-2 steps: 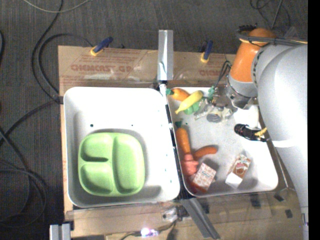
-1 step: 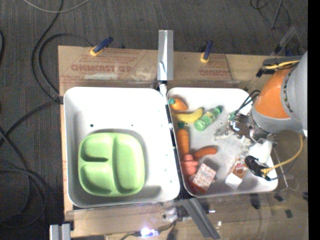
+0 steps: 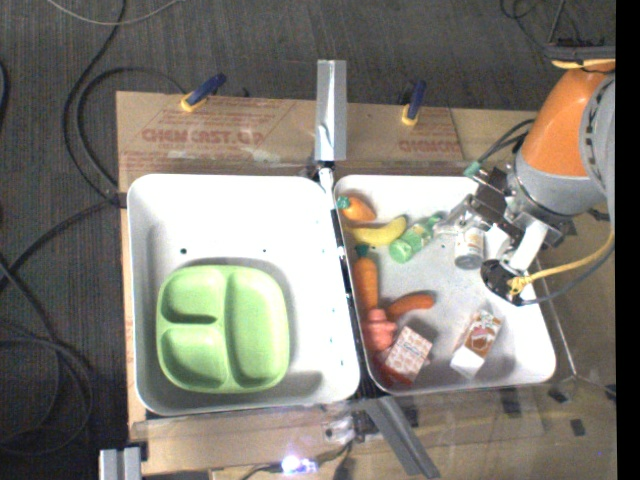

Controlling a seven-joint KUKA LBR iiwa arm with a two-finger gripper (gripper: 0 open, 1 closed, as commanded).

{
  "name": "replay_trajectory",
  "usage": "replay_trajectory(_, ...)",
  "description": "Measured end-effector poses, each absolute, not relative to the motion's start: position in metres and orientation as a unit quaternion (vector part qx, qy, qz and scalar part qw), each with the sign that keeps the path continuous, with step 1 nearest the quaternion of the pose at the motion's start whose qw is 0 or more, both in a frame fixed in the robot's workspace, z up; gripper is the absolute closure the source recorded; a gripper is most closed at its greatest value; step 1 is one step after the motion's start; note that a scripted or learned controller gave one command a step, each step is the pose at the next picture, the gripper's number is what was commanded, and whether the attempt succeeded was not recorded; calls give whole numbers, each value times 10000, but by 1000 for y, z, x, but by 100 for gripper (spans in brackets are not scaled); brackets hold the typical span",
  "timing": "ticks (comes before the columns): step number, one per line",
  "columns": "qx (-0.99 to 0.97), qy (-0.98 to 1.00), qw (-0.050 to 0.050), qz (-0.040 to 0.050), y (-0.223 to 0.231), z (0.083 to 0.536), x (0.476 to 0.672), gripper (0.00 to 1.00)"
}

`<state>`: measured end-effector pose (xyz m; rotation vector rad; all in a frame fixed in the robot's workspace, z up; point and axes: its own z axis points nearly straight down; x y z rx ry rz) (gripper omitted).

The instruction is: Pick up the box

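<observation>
Down at the near edge of the right bin, the box is lying tilted, red and white, touching a pink toy piece on its left, and a small carton is sitting just to its right. Moving up, a sausage and a carrot are lying just beyond the box. The gripper is hanging over the far right part of this same bin, well apart from the box, up and to the right of it, with nothing visibly in its grasp; how wide it is standing I cannot tell from this angle. The grey arm with its orange band is reaching in behind it. Level with the gripper, a green bottle, a banana and an orange fruit are clustering toward the bin's far left corner. Over in the left bin, a green divided plate is resting. Both bins are sitting on a cardboard sheet held by two clamps, and beyond that, cables are trailing across dark carpet.
</observation>
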<state>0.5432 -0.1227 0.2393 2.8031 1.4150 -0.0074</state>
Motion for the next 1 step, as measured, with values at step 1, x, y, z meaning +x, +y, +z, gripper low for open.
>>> replay_trajectory(1, 9303, 3668, -17, -24, -141, 137, 488, 0)
